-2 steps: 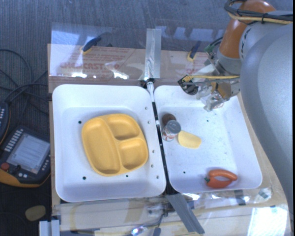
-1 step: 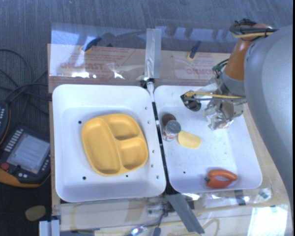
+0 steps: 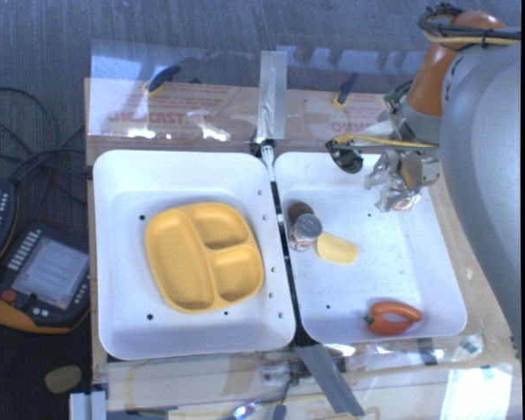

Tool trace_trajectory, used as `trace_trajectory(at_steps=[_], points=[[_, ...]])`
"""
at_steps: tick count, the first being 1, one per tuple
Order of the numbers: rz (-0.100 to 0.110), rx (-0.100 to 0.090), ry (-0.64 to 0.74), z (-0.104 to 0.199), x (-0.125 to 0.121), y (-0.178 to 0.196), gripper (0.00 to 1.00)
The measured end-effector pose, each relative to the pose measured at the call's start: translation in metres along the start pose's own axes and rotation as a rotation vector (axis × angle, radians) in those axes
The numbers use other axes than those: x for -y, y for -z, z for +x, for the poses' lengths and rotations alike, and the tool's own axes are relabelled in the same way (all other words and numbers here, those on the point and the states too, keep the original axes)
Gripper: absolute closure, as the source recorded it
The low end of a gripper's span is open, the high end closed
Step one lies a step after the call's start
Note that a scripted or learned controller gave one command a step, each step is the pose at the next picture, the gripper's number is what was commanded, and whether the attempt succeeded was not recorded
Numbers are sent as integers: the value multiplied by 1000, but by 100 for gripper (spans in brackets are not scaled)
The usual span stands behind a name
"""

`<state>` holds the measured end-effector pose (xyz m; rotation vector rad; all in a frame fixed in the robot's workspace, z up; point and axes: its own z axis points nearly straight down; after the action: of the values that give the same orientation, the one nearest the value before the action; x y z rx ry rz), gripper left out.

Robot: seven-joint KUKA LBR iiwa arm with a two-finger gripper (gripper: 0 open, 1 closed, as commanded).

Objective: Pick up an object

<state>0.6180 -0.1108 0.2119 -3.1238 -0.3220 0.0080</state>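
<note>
While the grey arm with its orange band (image 3: 437,73) reaches in from the right and takes up the upper right of the view, two shallow white plastic bins sit side by side on the bench below it. Lying flat in the left bin (image 3: 114,261) is a yellow plastic tray with three compartments (image 3: 205,255), roughly centred. Across the right bin (image 3: 437,261) the smaller objects are spread out: an orange-red pepper-shaped toy (image 3: 394,317) rests near the front right corner, a pale yellow rounded wedge (image 3: 337,248) lies left of centre, and just beside it, against the wall shared with the left bin, stands a small can with a silver top (image 3: 304,228), with a brown round piece (image 3: 299,210) touching its far side. At the far right of that bin, well apart from these objects, hangs the two-finger gripper (image 3: 397,196); something small and reddish shows at its tips, but how wide the jaws stand and whether they hold anything cannot be told.
</note>
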Motion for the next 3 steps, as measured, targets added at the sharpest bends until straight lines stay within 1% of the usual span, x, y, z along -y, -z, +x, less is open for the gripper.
trace_trajectory(at_steps=[1,2,3], points=[[3,5,5,0,1,7,100],[-1,2,319,13,7,-8,100],[3,6,320,12,8,-1,100]])
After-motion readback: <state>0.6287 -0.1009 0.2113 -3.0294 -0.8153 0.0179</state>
